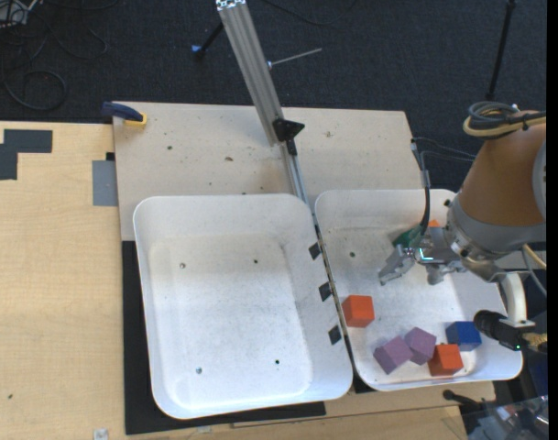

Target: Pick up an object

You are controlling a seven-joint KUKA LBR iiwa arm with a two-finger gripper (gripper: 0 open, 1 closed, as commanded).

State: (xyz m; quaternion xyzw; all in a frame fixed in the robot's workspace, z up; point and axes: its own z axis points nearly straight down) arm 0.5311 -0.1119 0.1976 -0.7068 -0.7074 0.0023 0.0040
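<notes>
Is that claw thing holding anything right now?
Nothing. The gripper hangs open over the right bin, with the blocks lying apart from it.

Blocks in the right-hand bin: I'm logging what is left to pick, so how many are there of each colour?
Orange blocks: 2
Purple blocks: 2
Blue blocks: 1
Total: 5, all in the right bin.

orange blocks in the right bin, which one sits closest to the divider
The orange block standing alone by the divider; the other orange block sits among the purple and blue ones.
</notes>
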